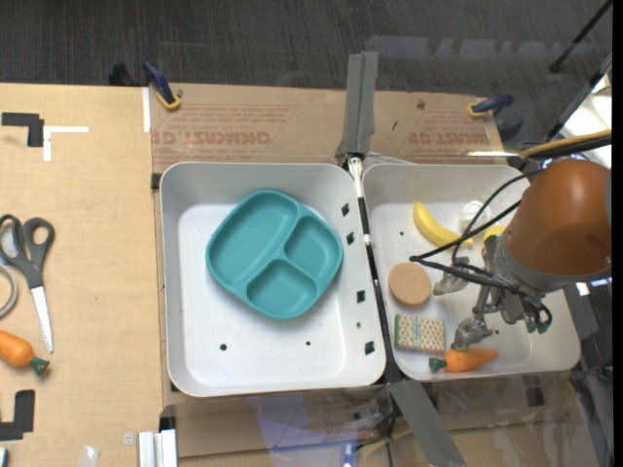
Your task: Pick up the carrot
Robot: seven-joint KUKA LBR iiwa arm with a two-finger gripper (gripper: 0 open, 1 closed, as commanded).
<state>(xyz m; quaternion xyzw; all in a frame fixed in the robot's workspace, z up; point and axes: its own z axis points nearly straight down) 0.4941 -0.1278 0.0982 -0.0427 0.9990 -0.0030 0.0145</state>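
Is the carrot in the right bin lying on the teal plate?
No, the carrot lies on the right bin's floor; the teal plate is in the left bin.

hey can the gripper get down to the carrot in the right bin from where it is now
Probably yes. The gripper hangs just above the carrot, which lies apart from the sponge. The bin's near wall runs close alongside the carrot and could crowd a finger.

Two carrots (pixel 465 360) (pixel 17 349), two bins (pixel 175 290) (pixel 389 188), one teal plate (pixel 275 253), one banana (pixel 432 224), one scissors (pixel 29 270).
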